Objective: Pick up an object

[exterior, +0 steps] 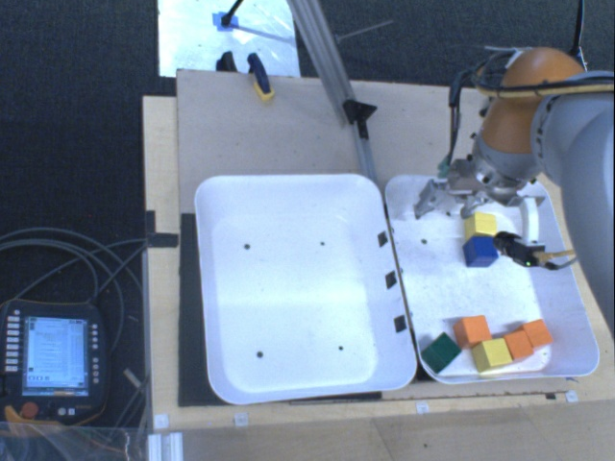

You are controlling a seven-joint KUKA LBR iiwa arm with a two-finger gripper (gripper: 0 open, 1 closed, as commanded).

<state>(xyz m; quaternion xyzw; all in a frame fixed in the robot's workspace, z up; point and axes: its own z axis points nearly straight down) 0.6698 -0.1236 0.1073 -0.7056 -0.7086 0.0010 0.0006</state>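
My gripper [465, 203] hangs over the far part of the right bin [419, 286], under the orange band of the arm [538, 75]. Just in front of it, a yellow block [480, 224] lies against a blue block [479, 251], both on the bin floor and close below the gripper. At the bin's near edge sit a green block [441, 351], an orange block [471, 329], a yellow block [491, 354] and two more orange blocks [519, 344] [537, 332]. I see no block lifted off the floor.
The left bin [221, 257] stands beside the right one, joined by black clips [391, 279]. A slanted metal pole [327, 56] ends near the bins' far corner. A teach pendant [48, 353] and cables lie off the bench at left.
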